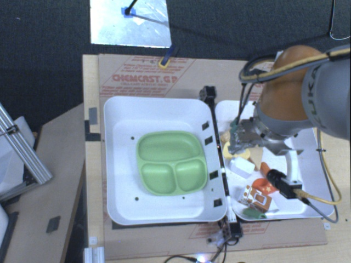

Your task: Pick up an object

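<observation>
Grey-armed pincer hangs low over a white rectangular block, apparently positioned for grasping; finger state cannot be told.

Bench with cardboard sheet, two white bins side by side

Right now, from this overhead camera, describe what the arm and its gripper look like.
The arm is a thick, rounded grey shell with dark lettering on its side and a wide orange band above the wrist. Yellow and black cables loop along it. The gripper is a small block of dark grey metal.
</observation>
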